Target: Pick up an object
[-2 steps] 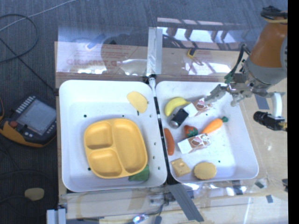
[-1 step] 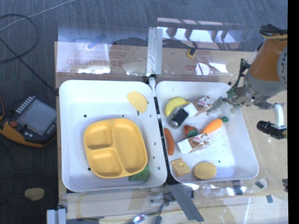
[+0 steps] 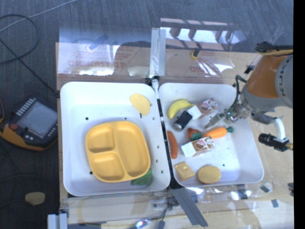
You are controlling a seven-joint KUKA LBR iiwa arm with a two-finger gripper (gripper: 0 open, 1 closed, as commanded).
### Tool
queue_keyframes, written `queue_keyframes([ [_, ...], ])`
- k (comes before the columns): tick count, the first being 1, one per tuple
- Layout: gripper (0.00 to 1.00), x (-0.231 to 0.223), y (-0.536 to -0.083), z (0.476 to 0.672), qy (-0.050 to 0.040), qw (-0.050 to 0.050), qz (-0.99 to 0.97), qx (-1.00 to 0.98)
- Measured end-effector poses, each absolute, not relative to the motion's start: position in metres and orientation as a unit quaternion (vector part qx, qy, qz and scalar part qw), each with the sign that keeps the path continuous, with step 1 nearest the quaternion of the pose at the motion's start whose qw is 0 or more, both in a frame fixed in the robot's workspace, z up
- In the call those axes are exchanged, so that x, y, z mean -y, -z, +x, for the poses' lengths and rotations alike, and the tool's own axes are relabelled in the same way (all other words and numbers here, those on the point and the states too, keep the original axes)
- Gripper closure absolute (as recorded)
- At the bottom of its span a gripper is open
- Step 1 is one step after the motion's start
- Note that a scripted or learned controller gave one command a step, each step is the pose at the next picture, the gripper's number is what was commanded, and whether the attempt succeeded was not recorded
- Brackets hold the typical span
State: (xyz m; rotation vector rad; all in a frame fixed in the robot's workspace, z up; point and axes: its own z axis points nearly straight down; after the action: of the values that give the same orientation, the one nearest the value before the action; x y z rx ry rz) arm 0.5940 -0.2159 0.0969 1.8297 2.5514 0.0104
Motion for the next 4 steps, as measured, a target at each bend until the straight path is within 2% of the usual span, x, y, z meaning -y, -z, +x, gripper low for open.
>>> queue_keyframes([
  [1, 0.00, 0.173, -0.091, 0.553, -0.0013, 0.007, 0.542, -0.840],
  [2, 0.00, 0.203, -0.092, 0.522, -0.0046, 0.005, 0.686, -0.728],
  [3, 0.00, 0.168, -0.091, 0.502, -0.0027, 0.009, 0.672, -0.740],
  [4, 0.00, 0.171, -0.092, 0.491, -0.0044, 0.010, 0.678, -0.735],
])
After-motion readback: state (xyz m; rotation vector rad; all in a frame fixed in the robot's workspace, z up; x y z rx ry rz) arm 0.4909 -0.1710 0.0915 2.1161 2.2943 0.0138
